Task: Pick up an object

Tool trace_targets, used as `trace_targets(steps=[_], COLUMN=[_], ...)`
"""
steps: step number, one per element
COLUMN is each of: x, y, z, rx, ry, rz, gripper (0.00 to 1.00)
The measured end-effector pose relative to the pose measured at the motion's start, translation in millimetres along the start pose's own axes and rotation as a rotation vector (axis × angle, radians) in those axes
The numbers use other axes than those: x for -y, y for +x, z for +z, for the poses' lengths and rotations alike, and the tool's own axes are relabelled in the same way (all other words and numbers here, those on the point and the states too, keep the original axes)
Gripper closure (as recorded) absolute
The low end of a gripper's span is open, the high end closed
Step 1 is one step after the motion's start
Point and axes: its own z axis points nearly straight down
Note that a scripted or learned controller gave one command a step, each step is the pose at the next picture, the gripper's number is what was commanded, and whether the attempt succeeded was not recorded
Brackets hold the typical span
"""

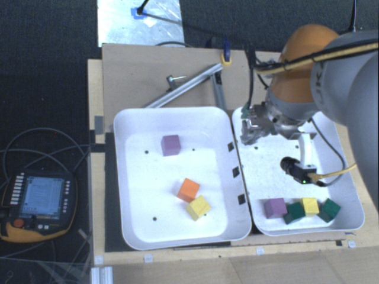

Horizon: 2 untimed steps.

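Observation:
The left bin (pixel 127 218) holds a purple cube (pixel 170 144) near its back, with an orange cube (pixel 188 189) and a yellow cube (pixel 198 207) touching near the middle. In the right bin (pixel 349 218) a purple cube (pixel 275 207), a dark green block (pixel 293 212), a yellow cube (pixel 310 205) and another green block (pixel 329 209) lie in a row along the front wall. My gripper (pixel 250 132) hangs over the back left corner of the right bin, well away from every cube. Nothing shows between its fingers.
A metal bar (pixel 186 84) lies slanted on the cardboard behind the left bin. A teach pendant (pixel 38 203) with cables sits off the bench at the left. The grey arm and its orange band (pixel 305 58) cover the back right of the right bin.

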Motion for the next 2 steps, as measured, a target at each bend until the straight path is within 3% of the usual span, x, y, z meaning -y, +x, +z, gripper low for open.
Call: trace_targets(steps=[2], x=[-34], y=[93], z=[-15], rx=[-0.001], ry=[-0.002], rz=[0.001], gripper=[1.0])
